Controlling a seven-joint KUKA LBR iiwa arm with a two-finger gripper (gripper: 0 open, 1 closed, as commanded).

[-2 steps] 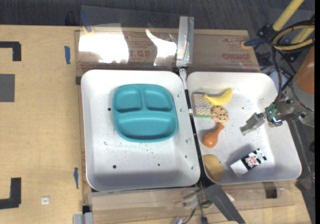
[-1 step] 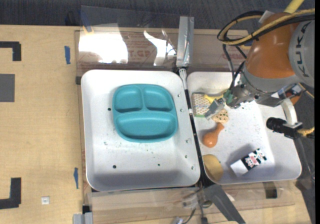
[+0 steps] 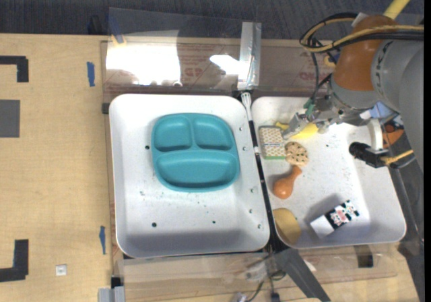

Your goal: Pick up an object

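My gripper (image 3: 296, 125) hangs low over the back left of the right bin (image 3: 377, 226), reaching in from the right. A yellow object (image 3: 309, 131) lies right beside it, partly hidden by the gripper. Just to the left sits a checkered green and tan piece (image 3: 271, 140). A round speckled cookie (image 3: 295, 153) lies just in front of the gripper. An orange pear-shaped object (image 3: 285, 184) rests below the cookie. A tan rounded object (image 3: 287, 224) lies at the bin's front left corner, and a small white and black box (image 3: 336, 217) at the front.
The left bin (image 3: 128, 220) holds a teal divided plate (image 3: 195, 151). A low wall (image 3: 256, 159) separates the two bins. A black part with orange cable (image 3: 374, 154) sticks in over the right bin's right side. A clear panel (image 3: 182, 58) stands behind the bins.
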